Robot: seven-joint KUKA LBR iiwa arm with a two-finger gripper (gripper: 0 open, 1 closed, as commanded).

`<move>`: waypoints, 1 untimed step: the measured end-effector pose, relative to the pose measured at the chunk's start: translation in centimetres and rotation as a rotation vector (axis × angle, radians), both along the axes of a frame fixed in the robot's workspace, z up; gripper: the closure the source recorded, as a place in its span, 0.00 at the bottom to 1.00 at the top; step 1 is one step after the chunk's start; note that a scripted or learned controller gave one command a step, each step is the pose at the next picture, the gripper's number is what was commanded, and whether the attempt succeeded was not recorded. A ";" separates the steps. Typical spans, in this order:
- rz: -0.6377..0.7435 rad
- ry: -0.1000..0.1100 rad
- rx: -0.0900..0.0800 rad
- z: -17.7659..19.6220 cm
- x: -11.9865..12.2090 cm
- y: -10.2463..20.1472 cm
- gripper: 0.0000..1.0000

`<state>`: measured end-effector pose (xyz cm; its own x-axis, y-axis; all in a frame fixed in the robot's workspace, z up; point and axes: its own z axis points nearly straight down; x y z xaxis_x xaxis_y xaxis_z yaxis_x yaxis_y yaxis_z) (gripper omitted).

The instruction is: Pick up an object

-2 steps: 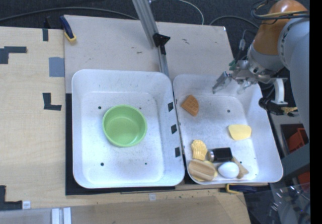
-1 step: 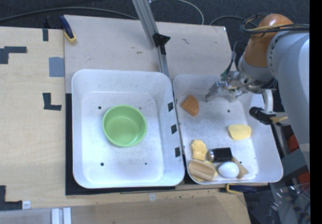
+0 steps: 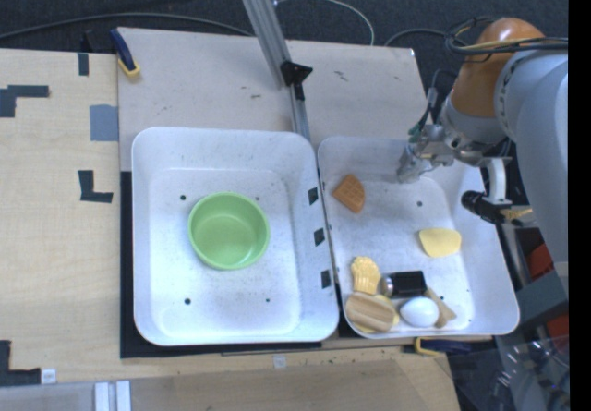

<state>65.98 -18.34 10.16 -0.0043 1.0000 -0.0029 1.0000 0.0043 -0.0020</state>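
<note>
1. Nearest the camera, along the front edge of the right bin [image 3: 480, 308], sits a cluster: a tan wooden piece [image 3: 370, 312], a white egg-shaped object [image 3: 419, 311], a black block [image 3: 404, 284] and a small yellow ridged item [image 3: 366, 273].
2. Farther back in that bin lie a pale yellow wedge [image 3: 440, 241] and an orange chunk [image 3: 349, 192], well apart from each other.
3. A green bowl [image 3: 228, 230] rests alone in the left bin [image 3: 157, 160].
4. Judging by position, the step in hand is the approach: nothing is lifted yet.
5. Over the right bin's back portion hangs the hand [image 3: 411, 169], near the orange chunk but apart from it.
6. Whether it is spread or clenched I cannot tell; it looks small and blurred, and nothing is seen in it.
7. Next, it probably needs to centre over one object, the orange chunk being closest, then descend.
</note>
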 end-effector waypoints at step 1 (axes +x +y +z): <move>-0.002 -0.006 0.002 5.5 -0.6 0.7 1.00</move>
